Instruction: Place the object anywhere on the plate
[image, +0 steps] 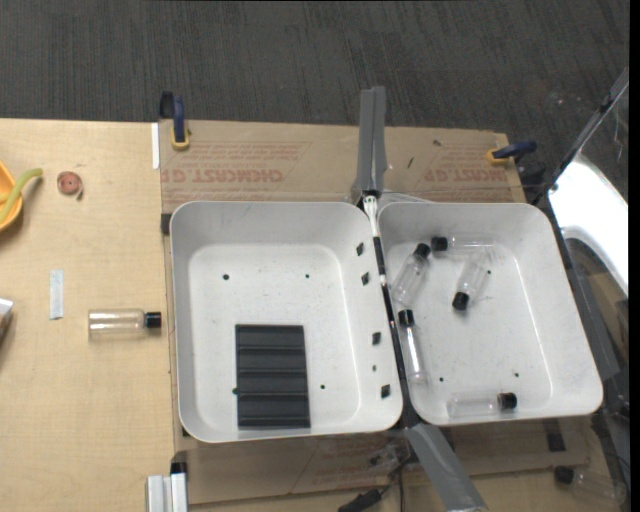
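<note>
**Vials lie apart from the ribbed plate**

The black, ribbed rectangular plate (271, 377) lies flat in the glossy left white plastic bin (200, 240). Well right of it, in the right white bin (550, 300), lie several clear plastic vials with black caps (470, 285). Left of the plate, a similar clear bottle (120, 321) rests on the pale wooden bench (90, 400). Behind it, brown cardboard (250, 165) bears upside-down red print, seemingly "CHEMCAST". Whether the gripper is released or clenched cannot be told.

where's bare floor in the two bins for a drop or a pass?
Left bin: bare floor everywhere around the dark ribbed plate, widest along the far wall. Right bin: crowded with clear vials at far-centre, along the divider and the near wall; a bare patch lies mid-floor toward the right wall.
</note>
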